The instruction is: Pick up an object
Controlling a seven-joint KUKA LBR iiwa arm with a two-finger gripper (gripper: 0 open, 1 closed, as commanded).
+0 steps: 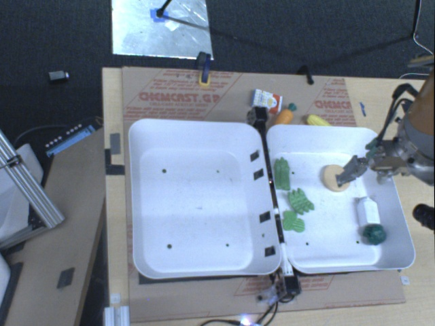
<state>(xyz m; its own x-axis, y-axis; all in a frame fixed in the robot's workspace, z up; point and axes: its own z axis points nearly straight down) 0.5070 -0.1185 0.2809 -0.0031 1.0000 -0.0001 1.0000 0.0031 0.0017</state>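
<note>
The right bin [319, 138] holds a tan round disc [332, 177], three green leafy pieces [281, 173] [300, 200] [293, 221], and a white bottle [368, 210] with a dark green cap [373, 234]. My gripper [366, 174] hangs over the right half of this bin. Its left finger [348, 170] overlaps the right edge of the tan disc. The fingers stand apart, so the gripper is open, and nothing is between them. The white bottle lies just below the gripper.
The left bin [197, 134] sits beside the right one, with a black hinge strip [270, 202] between them. Behind the bins, small toys lie on the cardboard: an orange one [284, 117], a yellow one [317, 121] and a white-and-red one [265, 99].
</note>
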